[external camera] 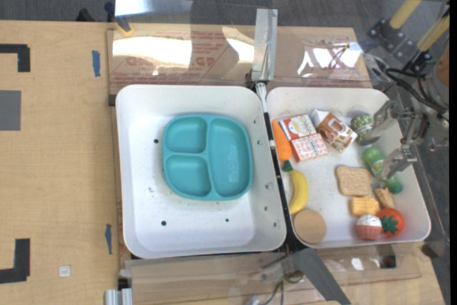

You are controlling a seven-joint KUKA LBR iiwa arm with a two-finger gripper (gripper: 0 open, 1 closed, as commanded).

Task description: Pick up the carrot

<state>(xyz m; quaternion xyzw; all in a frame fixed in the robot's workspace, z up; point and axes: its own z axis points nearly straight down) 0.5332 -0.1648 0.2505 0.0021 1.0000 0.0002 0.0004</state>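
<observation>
Camera view, looking down at a slant, places the carrot (282,144) in the right bin (423,207), hard against that bin's left wall, beside the divider between the two bins. Its long axis is seen to run roughly parallel to that wall, from the far end toward the near end, with a green tip at the nearer end, just above the banana (298,191). The end effector (397,141) is found over the right side of the same bin, near the green toy vegetables (374,156), with its fingers spread apart and nothing held between them. The carrot therefore lies to the view's left of the end effector, across the width of the bin, with the small cartons (305,137) and the bread slice (353,181) lying between. A leftward traverse is judged to be needed, and the closeness of the wall is judged to leave little room for a finger on that side, so closure along the wall may be awkward.
</observation>
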